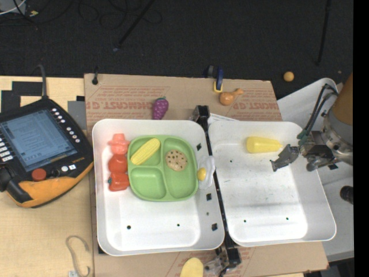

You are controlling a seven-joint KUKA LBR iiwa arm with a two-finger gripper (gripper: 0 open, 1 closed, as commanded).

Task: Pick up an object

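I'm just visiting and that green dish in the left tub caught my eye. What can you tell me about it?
The green plate looks like smooth toy plastic, rounded, and split into three compartments. It lies flat in the upper part of the left bin. A yellow corn cob lies tilted in its upper left compartment, a speckled cookie in the upper right one. A red and pink toy lies against its left edge, and a small yellow piece sits at its right edge.

The robot arm (pixel 340 133) is grey metal with an orange-brown part near the top. Thin black cables (pixel 319 109) loop down to it. Its gripper (pixel 294 156) has dark grey fingers.
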